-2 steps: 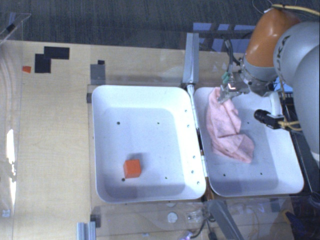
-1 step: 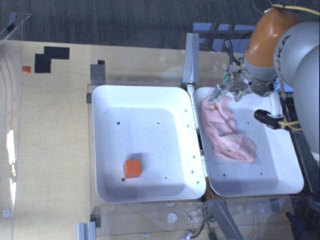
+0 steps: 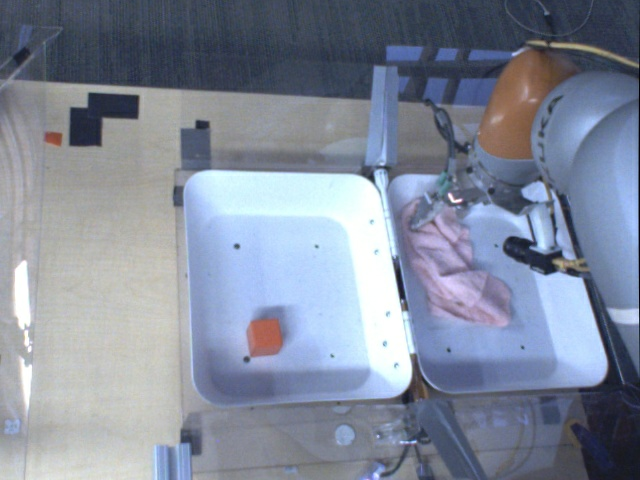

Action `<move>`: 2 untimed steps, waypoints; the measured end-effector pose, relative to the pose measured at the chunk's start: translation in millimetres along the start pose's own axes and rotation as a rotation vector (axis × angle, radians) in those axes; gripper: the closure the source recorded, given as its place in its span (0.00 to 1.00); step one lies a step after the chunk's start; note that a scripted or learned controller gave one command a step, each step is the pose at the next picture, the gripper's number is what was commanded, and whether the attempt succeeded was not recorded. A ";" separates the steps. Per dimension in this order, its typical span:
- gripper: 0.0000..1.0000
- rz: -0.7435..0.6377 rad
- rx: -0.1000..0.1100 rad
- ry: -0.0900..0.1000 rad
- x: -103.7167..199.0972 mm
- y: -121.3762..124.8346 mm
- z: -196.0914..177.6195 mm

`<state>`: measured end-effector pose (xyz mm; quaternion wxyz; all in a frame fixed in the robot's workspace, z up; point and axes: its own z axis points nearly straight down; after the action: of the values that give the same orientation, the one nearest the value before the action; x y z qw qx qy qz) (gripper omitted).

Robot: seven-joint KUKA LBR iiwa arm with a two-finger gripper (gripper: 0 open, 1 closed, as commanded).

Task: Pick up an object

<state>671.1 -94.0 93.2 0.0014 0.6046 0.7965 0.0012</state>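
Note:
A crumpled pink cloth (image 3: 455, 268) lies in the right bin (image 3: 560, 363), stretching from its upper left toward the middle. My gripper (image 3: 440, 204) is down at the cloth's upper end, right against the fabric. The grey arm with its orange band (image 3: 520, 103) comes in from the upper right. A small orange block (image 3: 265, 337) rests in the lower left part of the left bin (image 3: 290, 203), far from the gripper.
A metal divider post (image 3: 380, 118) stands at the back between the two bins. Black and orange markers (image 3: 90, 123) lie on the wooden bench at the far left. A black cable fitting (image 3: 535, 255) juts from the arm over the right bin.

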 end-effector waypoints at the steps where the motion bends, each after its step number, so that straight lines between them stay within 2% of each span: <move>1: 0.00 0.179 -0.006 -0.003 -58.6 -16.0 -3.1; 2: 0.00 0.083 -0.012 -0.005 -41.9 -68.7 1.4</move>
<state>616.3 -152.8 91.6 0.0068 0.6372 0.7707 0.0044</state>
